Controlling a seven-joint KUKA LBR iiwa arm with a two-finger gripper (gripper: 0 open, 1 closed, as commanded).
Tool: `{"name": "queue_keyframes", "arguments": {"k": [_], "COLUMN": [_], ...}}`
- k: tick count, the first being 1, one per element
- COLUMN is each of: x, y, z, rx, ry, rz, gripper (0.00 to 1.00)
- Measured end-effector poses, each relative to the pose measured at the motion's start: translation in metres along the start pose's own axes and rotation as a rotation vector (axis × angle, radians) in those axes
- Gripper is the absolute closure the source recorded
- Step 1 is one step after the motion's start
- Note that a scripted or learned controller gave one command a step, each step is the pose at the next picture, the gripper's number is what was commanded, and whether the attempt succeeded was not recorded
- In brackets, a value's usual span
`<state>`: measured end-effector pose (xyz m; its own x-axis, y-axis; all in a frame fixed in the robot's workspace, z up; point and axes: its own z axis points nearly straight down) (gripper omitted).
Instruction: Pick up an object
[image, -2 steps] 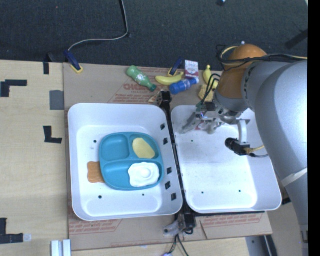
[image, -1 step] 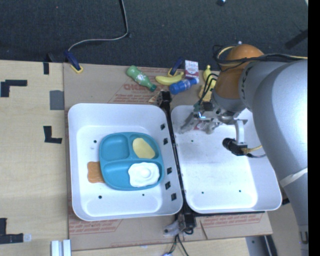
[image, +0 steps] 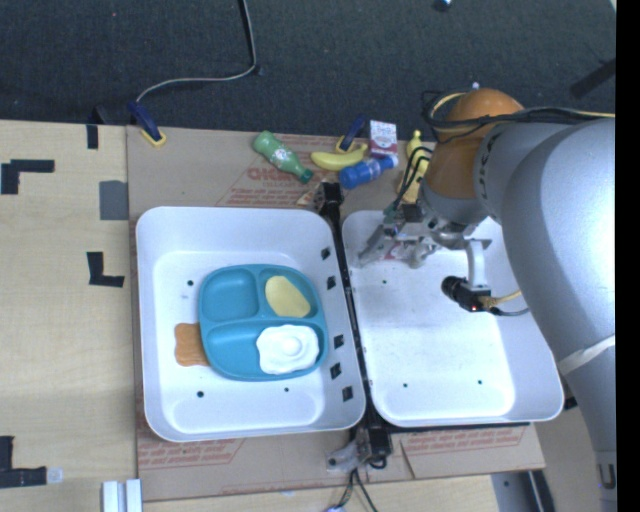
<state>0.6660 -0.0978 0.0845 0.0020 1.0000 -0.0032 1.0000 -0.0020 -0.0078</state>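
The gripper (image: 392, 243) sits in the upper left part of the right bin (image: 440, 385), low over the bin floor, below the grey arm (image: 560, 230) and its orange band (image: 470, 140), which enter from the upper right of the frame. Whether the gripper is wide or narrow cannot be told from this angle; nothing is seen held in it. A small black fitting with a cable (image: 466, 292) hangs off the wrist, right of centre over the same bin.

The left bin (image: 165, 390) holds a blue divided plate (image: 225, 310) at its centre. In the plate's upper right compartment lies a yellow oval piece (image: 288, 296); in the lower right compartment lies a white fried-egg piece (image: 288, 348). A tan flat piece (image: 188, 345) lies on the bin floor at the plate's left edge, partly tucked under it.

Outside the bins, on the cardboard above them at upper centre, lie a green bottle (image: 280, 155), a yellow banana (image: 338, 158), a blue bottle (image: 362, 172) and a small red-and-white carton (image: 383, 134), clustered near one another just beyond the bins' top rims.
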Motion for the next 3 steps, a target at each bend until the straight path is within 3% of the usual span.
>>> {"name": "queue_keyframes", "arguments": {"k": [1,3], "x": [-0.0109,-0.0040], "y": [0.0008,0.0005], "z": [-0.0001,0.0000], "rx": [0.004,0.002], "ry": [0.006,0.001], "rz": [-0.002,0.000], "gripper": [0.00,0.00]}}
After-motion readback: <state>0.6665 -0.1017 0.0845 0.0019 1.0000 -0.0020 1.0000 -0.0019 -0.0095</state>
